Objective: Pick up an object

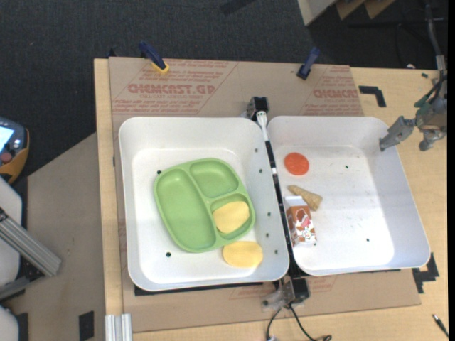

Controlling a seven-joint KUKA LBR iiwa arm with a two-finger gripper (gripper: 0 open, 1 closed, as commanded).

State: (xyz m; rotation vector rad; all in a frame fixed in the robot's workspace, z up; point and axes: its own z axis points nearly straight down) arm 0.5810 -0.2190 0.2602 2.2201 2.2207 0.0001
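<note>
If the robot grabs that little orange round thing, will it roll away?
The orange disc looks flat, lying in the right bin, so it probably slides rather than rolls. It seems small and light. Lying so low, it may be hard to pinch, and the tool could slip off.

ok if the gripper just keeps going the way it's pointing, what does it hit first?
Probably the bare floor of the right bin. The gripper at the bin's far right rim points left and down; the orange disc lies further along. Depth is unclear.
</note>
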